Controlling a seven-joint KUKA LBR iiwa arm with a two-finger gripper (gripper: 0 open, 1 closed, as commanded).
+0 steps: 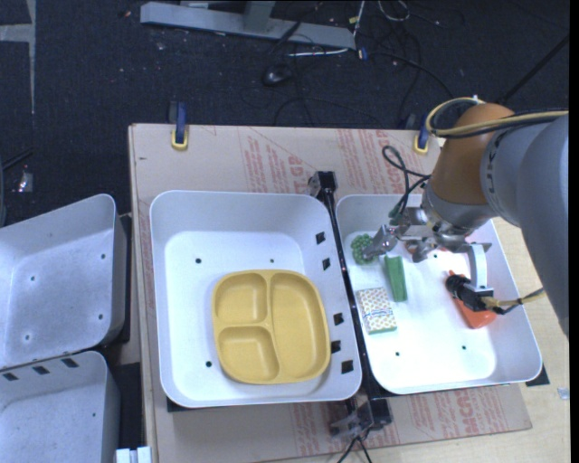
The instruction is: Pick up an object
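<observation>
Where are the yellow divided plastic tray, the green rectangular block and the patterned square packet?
yellow divided plastic tray (271, 325), camera view, centre divider
green rectangular block (395, 277), camera view, top face
patterned square packet (376, 309), camera view, middle

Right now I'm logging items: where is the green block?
The green block lies in the right bin, near its left wall, just above the patterned packet.

This looks like a robot lab or test bench rather than a home. A board-topped desk (271, 154) held by yellow clamps (180, 136) at its back edge carries two shallow white bins (172, 217) side by side, with a grey and orange robot arm (488, 172) reaching in from the right of the frame. Loose cables (298, 54) and a metal stand (244, 23) lie on the dark speckled floor (72, 108) along the top, and spare white bins (54, 271) sit at the left edge.
</observation>
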